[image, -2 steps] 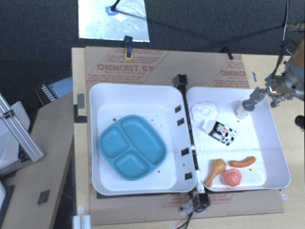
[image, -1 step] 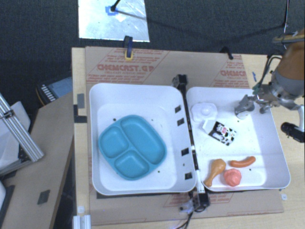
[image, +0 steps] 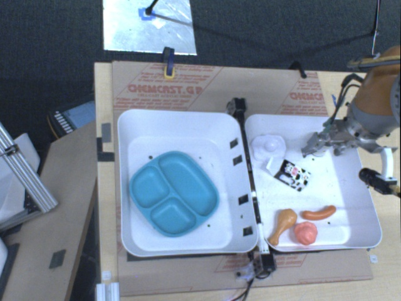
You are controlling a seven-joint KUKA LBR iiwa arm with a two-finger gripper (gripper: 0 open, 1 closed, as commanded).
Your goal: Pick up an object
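Note:
The right bin holds several small things. A white round cup lies at its back left. Beside it sits a black-and-white cow-patterned block. Near the front lie a tan drumstick, an orange sausage and a pink lump. My gripper hangs over the back right of this bin, right of the cup and above the patterned block. It is open, with nothing between its fingers.
The left bin holds a blue divided plate. A black divider with clips runs between the bins. Cardboard lies under both bins. A shiny metal sheet lies beyond the bench.

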